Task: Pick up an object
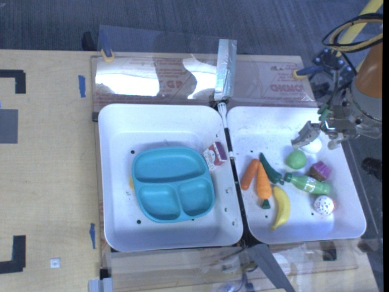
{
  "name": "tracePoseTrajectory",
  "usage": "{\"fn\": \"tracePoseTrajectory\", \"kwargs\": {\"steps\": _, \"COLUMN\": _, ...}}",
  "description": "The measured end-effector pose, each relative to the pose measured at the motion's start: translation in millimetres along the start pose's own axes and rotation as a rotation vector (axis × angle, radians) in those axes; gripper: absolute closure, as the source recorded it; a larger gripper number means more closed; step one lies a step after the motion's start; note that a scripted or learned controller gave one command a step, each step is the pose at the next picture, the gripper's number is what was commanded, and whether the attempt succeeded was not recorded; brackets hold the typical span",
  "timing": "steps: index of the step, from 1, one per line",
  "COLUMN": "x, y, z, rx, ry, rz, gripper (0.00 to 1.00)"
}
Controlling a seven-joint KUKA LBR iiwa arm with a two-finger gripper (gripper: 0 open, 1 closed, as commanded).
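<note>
In the right bin (346, 224) lie several toy foods. There are two orange carrots (262, 185), a yellow banana (281, 207), a green ball (296, 159), a green bottle (310, 185), a purple-brown piece (320, 171) and a white dotted ball (324, 205). A dark green piece (271, 169) lies beside the carrots. My gripper (318, 139) hangs over the bin's far right part, just above and right of the green ball. Its fingers (301, 137) are spread open and hold nothing.
The left bin (115, 163) holds a blue divided plate (174, 183) and a small red-and-white packet (214, 155) by the shared wall. A clear plastic sheet (158, 78) and a metal bar (225, 69) stand behind the bins. Yellow and black cables (352, 32) hang at the upper right.
</note>
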State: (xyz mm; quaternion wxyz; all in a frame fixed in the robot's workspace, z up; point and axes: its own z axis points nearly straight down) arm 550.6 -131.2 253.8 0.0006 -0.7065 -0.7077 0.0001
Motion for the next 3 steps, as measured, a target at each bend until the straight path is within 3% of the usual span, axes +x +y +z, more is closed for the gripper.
{"fn": "tracePoseTrajectory", "kwargs": {"steps": 1, "x": 34.9, "y": -67.0, "z": 166.4, "rx": -0.008, "ry": -0.001, "rz": -0.104, "gripper": 0.0}}
{"fn": "tracePoseTrajectory", "kwargs": {"steps": 2, "x": 34.2, "y": -65.1, "z": 155.4, "rx": -0.014, "ry": -0.003, "rz": -0.103, "gripper": 1.0}}
{"fn": "tracePoseTrajectory", "kwargs": {"steps": 3, "x": 53.7, "y": -69.8, "z": 68.4, "rx": -0.004, "ry": 0.0, "rz": 0.009, "gripper": 1.0}}
